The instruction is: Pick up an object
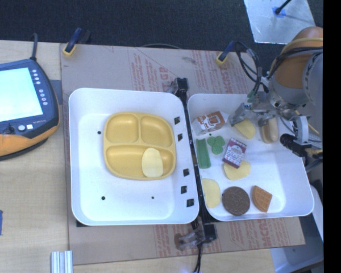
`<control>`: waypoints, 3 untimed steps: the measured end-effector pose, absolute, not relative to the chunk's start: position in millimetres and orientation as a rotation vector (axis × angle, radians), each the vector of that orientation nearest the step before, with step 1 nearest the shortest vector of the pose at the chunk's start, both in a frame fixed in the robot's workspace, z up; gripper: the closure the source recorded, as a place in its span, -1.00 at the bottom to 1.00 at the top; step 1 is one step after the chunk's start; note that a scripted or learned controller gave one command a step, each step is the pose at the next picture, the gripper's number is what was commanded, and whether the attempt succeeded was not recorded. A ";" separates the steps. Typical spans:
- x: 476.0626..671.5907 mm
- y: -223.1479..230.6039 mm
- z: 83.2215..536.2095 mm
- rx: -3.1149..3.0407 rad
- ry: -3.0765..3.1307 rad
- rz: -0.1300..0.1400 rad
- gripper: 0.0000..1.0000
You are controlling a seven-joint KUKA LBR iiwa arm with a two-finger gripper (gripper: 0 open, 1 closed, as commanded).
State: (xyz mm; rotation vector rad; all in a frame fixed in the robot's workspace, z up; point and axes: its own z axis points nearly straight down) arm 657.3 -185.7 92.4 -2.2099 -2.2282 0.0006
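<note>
The right bin [292,181] holds several toy foods: a brown-and-white packet [210,120], green pieces [203,152], a purple packet [235,152], a yellow chip [237,170], a pale yellow oval [211,192], a dark round cookie [236,200] and an orange waffle [261,198]. My gripper [254,117] hangs low over the bin's far right part. It is open, with nothing between its fingers. Just in front of it lie a yellow wedge [245,130] and a tan bun [268,131].
The left bin [82,152] bears a yellow divided plate [122,131] with a pale yellow piece [152,162] in its front compartment. A control tablet [17,104] lies on the bench at the far left. Black clips line the gap between the bins.
</note>
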 end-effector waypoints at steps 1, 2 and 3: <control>582.9 -132.4 91.4 -2.209 -2.220 0.009 -1.00; 586.4 -136.7 102.8 -2.216 -2.225 0.006 1.00; 604.1 -43.7 198.3 -2.208 -2.239 -0.013 1.00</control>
